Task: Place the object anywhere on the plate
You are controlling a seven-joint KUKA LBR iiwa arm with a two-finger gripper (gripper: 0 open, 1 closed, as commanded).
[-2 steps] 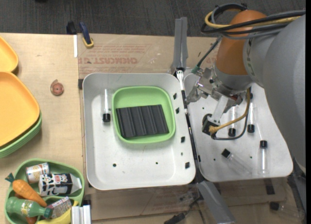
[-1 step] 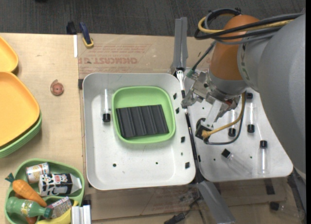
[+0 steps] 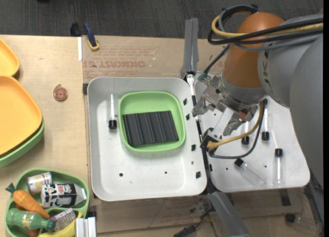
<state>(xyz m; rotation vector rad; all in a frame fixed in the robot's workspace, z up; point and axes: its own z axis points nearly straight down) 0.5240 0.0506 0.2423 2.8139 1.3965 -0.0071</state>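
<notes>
While the tool [image 3: 222, 120] is hovering over the right bin's [image 3: 293, 174] left side, you cannot tell how wide it is standing. You are probably handling the capped tube [image 3: 250, 170] lying near that bin's front edge. It is looking light, stiff and slippery, so be gripping mid-body.

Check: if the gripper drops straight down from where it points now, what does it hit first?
Likely the bare white floor of the right bin, near its left wall. The gripper points down there; clear vials lie further right. Depth is unclear from this single slanted view.
</notes>
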